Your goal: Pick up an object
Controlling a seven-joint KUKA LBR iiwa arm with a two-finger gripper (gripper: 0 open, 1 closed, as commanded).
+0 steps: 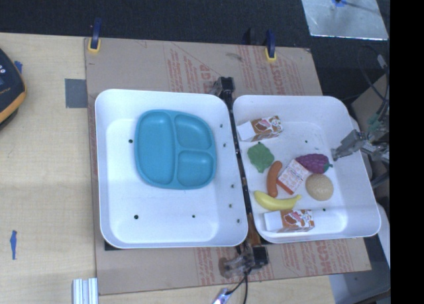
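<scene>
The right bin [344,223] holds several toy foods. A printed packet [266,126] lies at its upper left, and below that a green vegetable [260,156]. An orange-red sausage [274,177] lies beside a small red and white packet [292,177]. Purple grapes [313,162] sit above a beige round piece [319,187]. A yellow banana [276,200] and another packet [290,220] lie near the front wall. My gripper [346,146] hangs over the bin's right side, a little right of the grapes, with nothing seen in it.
The left bin [112,223] carries a blue divided plate [175,148]. Both bins rest on a cardboard sheet [165,64] clamped to the wooden bench. A yellow and black device [8,91] lies at the far left edge.
</scene>
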